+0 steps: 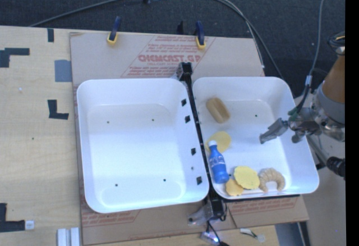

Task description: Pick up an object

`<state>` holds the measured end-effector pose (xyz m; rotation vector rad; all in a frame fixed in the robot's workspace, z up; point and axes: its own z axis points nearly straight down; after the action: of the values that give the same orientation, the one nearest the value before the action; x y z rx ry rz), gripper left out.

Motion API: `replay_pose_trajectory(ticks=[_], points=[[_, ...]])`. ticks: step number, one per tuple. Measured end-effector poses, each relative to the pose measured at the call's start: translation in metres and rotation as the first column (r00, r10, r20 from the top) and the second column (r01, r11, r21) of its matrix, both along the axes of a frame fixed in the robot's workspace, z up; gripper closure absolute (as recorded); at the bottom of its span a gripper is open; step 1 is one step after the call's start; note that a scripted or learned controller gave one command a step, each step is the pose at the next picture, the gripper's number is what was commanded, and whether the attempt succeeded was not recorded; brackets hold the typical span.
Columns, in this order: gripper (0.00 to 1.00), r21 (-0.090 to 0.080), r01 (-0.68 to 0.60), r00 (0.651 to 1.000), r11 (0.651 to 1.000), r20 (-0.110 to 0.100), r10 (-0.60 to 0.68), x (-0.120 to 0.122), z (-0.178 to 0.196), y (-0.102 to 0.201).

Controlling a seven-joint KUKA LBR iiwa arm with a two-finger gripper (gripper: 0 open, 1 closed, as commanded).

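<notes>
Gripper over the right bin, nothing between its fingers.

The gripper (276, 130) hovers at 3 o'clock in the right bin (280, 89), jaws parted narrowly. Bread roll (217, 109) at 11, blue bottle (217, 165) at 7, croissant (271, 179) at 5 o'clock.

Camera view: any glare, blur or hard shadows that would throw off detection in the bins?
Camera view: lighting is even and soft. The left bin and right bin are bright white but their rims stay readable. Shadows under the blue bottle and croissant are faint. The hand looks slightly soft, and the image overall is low in detail.
</notes>
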<state>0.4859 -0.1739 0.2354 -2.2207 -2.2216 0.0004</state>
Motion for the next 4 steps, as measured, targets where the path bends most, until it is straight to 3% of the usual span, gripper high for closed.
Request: replay_pose_trajectory(ticks=[1,2,3,4], points=[[0.00,0.003,-0.002,1.000,1.000,-0.012,0.002,0.022,-0.135,0.027],[0.00,0.000,-0.004,1.000,1.000,0.002,0.004,0.108,-0.151,0.061],[0.00,0.000,-0.002,1.000,1.000,0.002,0.002,0.155,-0.138,0.077],[1.00,-0.001,-0.001,1.000,1.000,0.000,0.001,0.154,-0.128,0.076]])
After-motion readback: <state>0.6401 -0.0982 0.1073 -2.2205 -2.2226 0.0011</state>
